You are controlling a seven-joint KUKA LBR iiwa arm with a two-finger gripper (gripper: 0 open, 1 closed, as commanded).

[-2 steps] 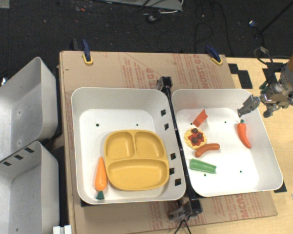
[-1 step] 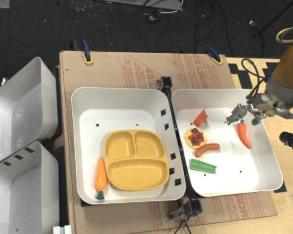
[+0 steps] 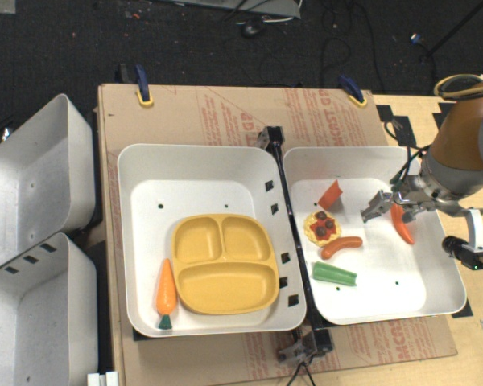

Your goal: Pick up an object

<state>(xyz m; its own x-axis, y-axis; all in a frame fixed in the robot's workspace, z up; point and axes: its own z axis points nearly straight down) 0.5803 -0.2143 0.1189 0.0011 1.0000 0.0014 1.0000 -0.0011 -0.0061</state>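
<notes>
- Looking down at both bins, I saw the arm (image 3: 459, 147) reaching in from the right, wrist over the right bin (image 3: 370, 308).
- The gripper (image 3: 390, 207) sat near the right bin's upper middle, grey fingers (image 3: 376, 207) pointing left.
- I couldn't tell if the fingers were parted or closed; too small and dark.
- An orange-red chili (image 3: 403, 225) lay right under the gripper, slanting down to the right. It looked to touch the gripper body, but I saw nothing between the fingers.
- A red wedge (image 3: 331, 194) lay left of the gripper, near the bin's upper left.
- Below it sat a small pizza (image 3: 322, 227), yellow with dark red dots.
- A sausage (image 3: 341, 247) lay just below and right of the pizza, tilted, nearly touching it.
- A green pod (image 3: 334, 274) lay below the sausage, close to the bin's left wall.
- In the left bin (image 3: 137, 215) I saw a yellow tray (image 3: 225, 264) with three compartments, flat in the middle.
- A carrot (image 3: 167, 290) lay just left of the tray, green end toward the bin's front edge.
- The bins sat touching, on a cardboard sheet (image 3: 193, 115).
</notes>
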